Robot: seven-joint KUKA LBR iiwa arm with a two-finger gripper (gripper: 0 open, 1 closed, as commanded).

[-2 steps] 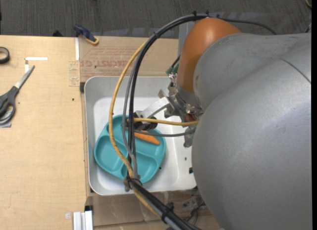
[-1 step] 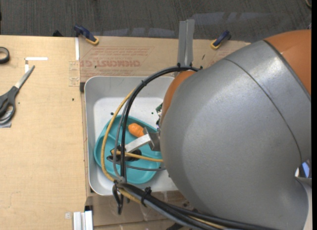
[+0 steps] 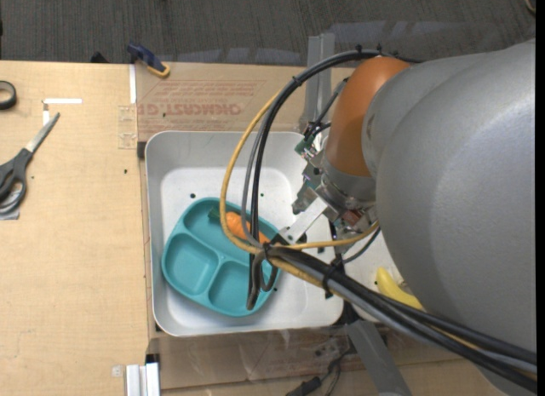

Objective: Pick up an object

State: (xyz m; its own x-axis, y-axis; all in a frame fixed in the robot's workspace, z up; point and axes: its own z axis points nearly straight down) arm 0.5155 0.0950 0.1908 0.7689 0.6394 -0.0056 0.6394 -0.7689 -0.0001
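Smooth white plastic bin (image 3: 162, 215), rounded corners, holds a glossy teal tray (image 3: 192, 258) w/ three shallow compartments. A small rounded orange piece (image 3: 232, 222) sits at the tray's upper-right rim, partly behind black cables (image 3: 341, 288). Jaws hang over the tray's right edge; can't tell if released or clenched. Metal scissors (image 3: 21, 164) lie on the pale wood counter (image 3: 68, 284).
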